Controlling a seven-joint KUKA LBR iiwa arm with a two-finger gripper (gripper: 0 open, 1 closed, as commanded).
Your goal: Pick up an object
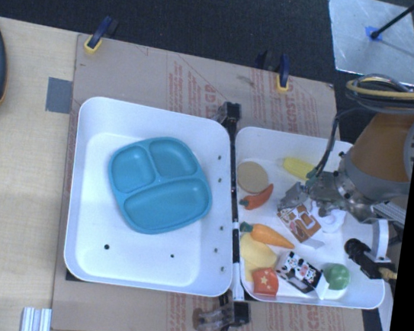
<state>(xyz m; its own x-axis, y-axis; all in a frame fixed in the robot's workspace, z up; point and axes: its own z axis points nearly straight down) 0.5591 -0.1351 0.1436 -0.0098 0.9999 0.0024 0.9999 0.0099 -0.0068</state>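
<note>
The scene is evenly and fairly brightly lit from above, with no hard glare. The two white bins (137, 270) read clean and near full brightness without blowing out, and the blue plate (159, 185) carries only a soft sheen along its ridges. Shadows are faint and short, a thin dark line at the bins' lower edges. The floor past the far side of the worktop (2, 192) falls off into near black, broken by one pale patch at top right. The picture is mildly soft and low in resolution; small items look slightly smeared.
</note>
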